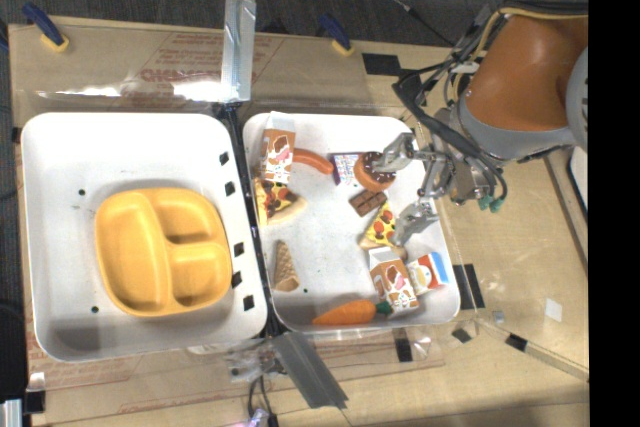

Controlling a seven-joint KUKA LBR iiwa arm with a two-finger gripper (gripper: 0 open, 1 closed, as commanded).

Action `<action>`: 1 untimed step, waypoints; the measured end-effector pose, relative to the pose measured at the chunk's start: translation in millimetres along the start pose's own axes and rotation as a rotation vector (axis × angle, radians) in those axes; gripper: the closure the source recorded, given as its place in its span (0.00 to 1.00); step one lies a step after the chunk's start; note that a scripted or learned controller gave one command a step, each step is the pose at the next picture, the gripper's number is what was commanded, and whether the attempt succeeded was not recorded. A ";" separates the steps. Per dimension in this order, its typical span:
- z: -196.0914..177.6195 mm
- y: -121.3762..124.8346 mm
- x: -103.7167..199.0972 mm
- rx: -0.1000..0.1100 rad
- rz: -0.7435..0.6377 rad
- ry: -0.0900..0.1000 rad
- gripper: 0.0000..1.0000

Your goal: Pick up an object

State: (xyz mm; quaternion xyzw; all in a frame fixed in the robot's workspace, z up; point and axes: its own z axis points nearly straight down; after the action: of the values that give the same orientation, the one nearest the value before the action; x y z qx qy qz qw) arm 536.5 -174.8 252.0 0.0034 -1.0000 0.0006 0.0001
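My gripper (406,185) hangs over the right side of the right bin (330,245), open, with nothing between its fingers. One finger (397,153) is beside a chocolate donut (375,173); the other finger (413,217) touches or overlaps a small pizza slice (379,231). A brown chocolate piece (367,202) lies just left of the gap. Elsewhere in the bin lie a printed carton (278,155), a red sausage (313,160), a purple wrapper (345,166), another pizza slice (279,203), an ice cream cone (285,267), a carrot (343,314) and two small cartons (394,284) (431,271).
The left bin (50,165) holds a yellow divided plate (160,247). A metal strip (238,45) stands at the back between the bins. The arm's orange band (525,70) and cables (440,80) hang over the right bin's back right corner.
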 end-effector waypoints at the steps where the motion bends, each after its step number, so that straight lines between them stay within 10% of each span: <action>1: 142.1 -31.4 17.8 -0.003 -0.056 0.004 0.00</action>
State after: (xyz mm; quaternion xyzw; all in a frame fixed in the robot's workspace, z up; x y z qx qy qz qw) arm 518.8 -206.5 109.9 0.0315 -0.9995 -0.0007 0.0020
